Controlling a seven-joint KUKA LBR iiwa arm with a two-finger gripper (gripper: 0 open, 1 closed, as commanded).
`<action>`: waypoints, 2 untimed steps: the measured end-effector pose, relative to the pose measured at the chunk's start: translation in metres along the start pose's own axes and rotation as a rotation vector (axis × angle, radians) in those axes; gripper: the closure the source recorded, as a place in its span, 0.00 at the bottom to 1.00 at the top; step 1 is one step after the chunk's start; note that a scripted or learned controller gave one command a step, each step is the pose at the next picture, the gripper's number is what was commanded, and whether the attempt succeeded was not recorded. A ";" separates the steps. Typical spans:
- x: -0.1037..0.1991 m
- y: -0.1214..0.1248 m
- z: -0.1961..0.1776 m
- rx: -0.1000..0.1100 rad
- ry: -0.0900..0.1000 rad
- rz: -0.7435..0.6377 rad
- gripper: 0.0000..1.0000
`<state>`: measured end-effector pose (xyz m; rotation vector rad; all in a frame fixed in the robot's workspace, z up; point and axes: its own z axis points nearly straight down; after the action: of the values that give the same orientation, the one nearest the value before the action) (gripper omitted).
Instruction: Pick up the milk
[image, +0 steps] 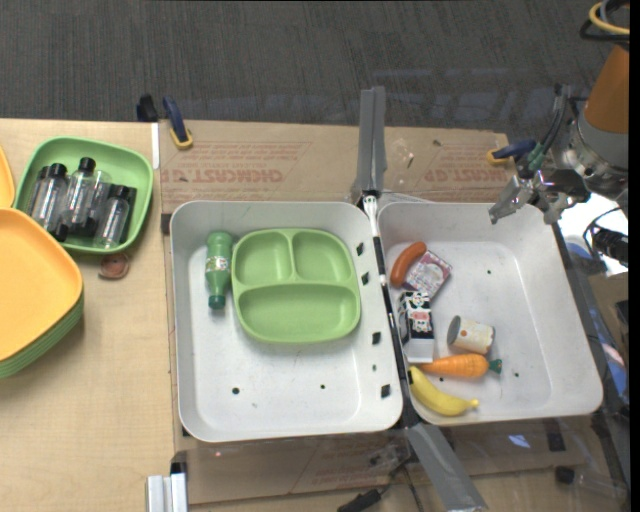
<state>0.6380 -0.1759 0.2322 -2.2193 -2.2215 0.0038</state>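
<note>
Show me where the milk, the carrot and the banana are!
milk (417, 322): camera view, on the carton's printed side.
carrot (457, 366): camera view, on the middle of its orange body.
banana (440, 398): camera view, on the middle of its yellow curve.

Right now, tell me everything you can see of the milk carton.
The milk carton is a small box, white with black patches like a cow print, apparently toy cardboard or plastic. It lies flat, lengthwise, along the left wall of the right bin. A pink packet sits at its top end, a carrot close by its bottom end. The gripper is off at the bin's far corner, not touching it.
</note>
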 end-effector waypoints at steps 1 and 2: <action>0.051 -0.055 0.103 0.000 0.001 -0.146 0.00; 0.048 -0.161 0.142 0.001 0.002 -0.130 0.00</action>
<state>0.4763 -0.1276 0.0905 -2.0687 -2.3601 0.0025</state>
